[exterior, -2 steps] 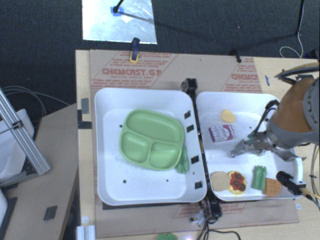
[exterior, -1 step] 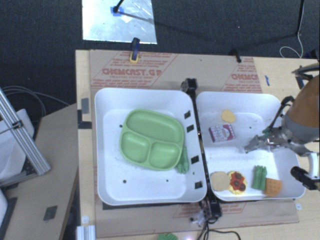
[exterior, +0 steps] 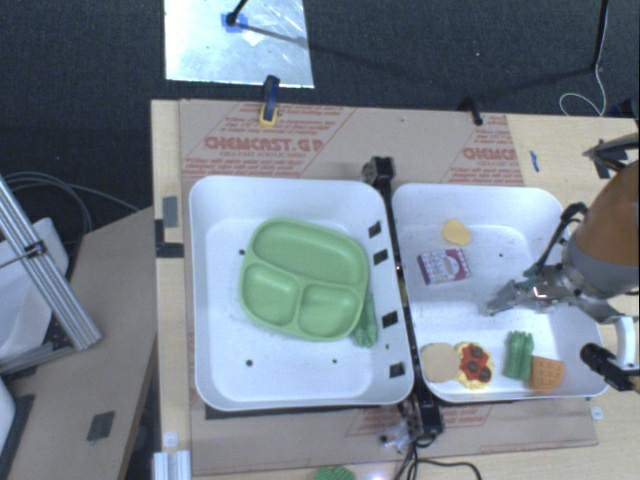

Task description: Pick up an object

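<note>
Worktop (exterior: 170, 298) over dark carpet, two white bins. Gripper (exterior: 515, 296) hovered low in right bin (exterior: 500, 200), fingers' state impossible to tell. Nearest targets: green piece (exterior: 518, 354) and waffle (exterior: 546, 372) just below. Best lowered squarely over one, clear of the bin wall.

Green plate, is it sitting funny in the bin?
A little. The green plate lies turned at a slant in the left bin, not lined up with its walls. A small green thing pokes out from under its right edge. Nothing looks spilled or broken.
</note>
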Tool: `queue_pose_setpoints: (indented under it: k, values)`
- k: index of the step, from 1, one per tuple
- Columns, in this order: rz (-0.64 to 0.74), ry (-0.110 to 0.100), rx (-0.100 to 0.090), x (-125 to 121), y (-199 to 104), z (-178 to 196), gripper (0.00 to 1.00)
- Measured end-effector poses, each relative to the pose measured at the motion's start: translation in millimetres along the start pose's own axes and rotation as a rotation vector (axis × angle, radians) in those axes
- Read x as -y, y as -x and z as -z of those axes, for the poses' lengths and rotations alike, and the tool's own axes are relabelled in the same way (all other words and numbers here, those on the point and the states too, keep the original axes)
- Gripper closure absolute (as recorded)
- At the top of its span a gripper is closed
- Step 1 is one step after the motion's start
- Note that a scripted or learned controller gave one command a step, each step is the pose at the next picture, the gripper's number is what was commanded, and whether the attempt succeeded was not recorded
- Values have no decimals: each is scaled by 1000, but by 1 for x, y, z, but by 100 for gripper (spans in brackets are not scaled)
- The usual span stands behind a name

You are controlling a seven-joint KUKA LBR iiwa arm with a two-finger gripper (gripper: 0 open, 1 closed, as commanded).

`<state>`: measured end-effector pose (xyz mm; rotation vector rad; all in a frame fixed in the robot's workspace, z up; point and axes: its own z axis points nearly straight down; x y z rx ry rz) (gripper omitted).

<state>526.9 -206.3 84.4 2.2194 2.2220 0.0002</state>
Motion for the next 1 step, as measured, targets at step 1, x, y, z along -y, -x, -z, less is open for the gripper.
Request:
queue_pose_setpoints:
  k: [1]
  values:
    - [0, 0, 0, 0, 0, 0, 0]
